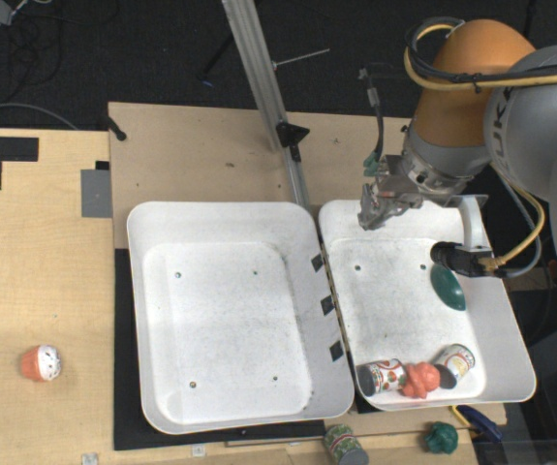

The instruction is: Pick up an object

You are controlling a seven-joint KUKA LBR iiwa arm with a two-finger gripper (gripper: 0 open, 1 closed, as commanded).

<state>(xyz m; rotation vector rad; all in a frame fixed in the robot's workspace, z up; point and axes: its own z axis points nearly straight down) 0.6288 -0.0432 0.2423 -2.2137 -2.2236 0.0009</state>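
Pincer [373, 211] low over right bin [510, 347]

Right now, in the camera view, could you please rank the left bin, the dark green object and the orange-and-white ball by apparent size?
1. left bin
2. dark green object
3. orange-and-white ball, only slightly smaller, so that order is unsure.

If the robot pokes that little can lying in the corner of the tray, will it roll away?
Probably a little. The can lies on its side, so it could roll, but the tray rim and orange toy beside it should stop it.
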